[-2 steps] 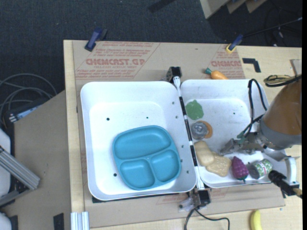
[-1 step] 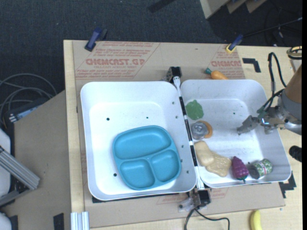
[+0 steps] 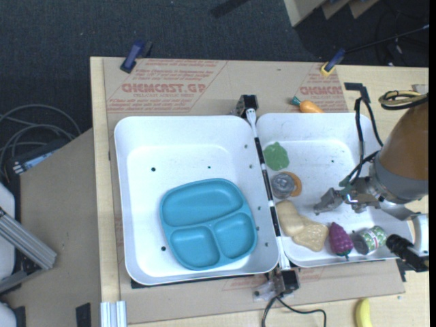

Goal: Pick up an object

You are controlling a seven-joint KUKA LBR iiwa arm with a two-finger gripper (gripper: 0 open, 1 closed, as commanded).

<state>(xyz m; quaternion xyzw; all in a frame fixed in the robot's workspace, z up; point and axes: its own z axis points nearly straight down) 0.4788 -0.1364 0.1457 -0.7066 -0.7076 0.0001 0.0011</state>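
End effector [image 3: 332,200]: grip state unreadable, above right bin [image 3: 310,125]. You risk a miss; purple grapes [image 3: 339,239] and can [image 3: 372,238] crowd together.

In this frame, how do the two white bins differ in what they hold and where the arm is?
The left white bin holds one thing, a blue three-compartment plastic tray; the right white bin holds several small items, among them a green leafy toy and a purple grape bunch. The gripper reaches over the right bin, not the left. Both are shallow, white and set side by side.
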